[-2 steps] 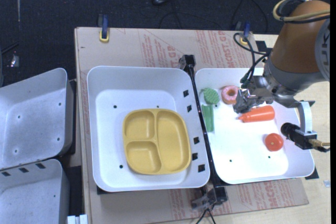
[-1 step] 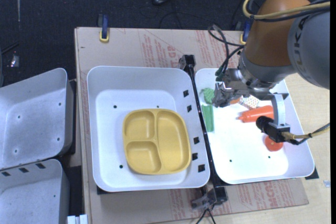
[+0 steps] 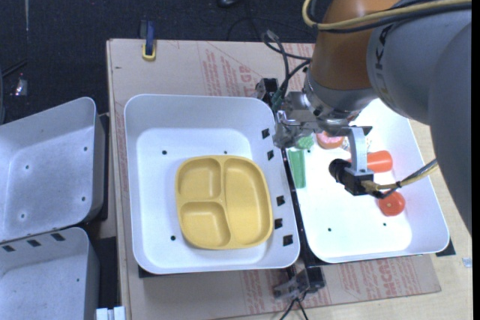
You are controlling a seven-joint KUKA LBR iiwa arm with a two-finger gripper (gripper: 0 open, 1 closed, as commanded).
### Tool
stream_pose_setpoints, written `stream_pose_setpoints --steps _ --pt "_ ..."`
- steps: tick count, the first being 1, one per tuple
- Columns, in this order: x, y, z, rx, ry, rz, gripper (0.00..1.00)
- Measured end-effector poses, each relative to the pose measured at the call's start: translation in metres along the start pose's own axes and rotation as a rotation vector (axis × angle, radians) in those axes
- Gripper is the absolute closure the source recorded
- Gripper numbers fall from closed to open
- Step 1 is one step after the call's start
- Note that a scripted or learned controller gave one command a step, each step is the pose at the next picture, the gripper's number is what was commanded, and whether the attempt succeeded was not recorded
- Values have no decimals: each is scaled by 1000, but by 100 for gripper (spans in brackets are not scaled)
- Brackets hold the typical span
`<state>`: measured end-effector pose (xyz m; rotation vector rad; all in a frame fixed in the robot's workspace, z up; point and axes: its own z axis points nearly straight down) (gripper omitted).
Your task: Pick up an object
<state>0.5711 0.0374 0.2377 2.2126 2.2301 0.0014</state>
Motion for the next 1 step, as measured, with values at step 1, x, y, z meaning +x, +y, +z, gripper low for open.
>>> stream_pose_setpoints --steps 1 --pt "43 14 3 -1 0 0 100"
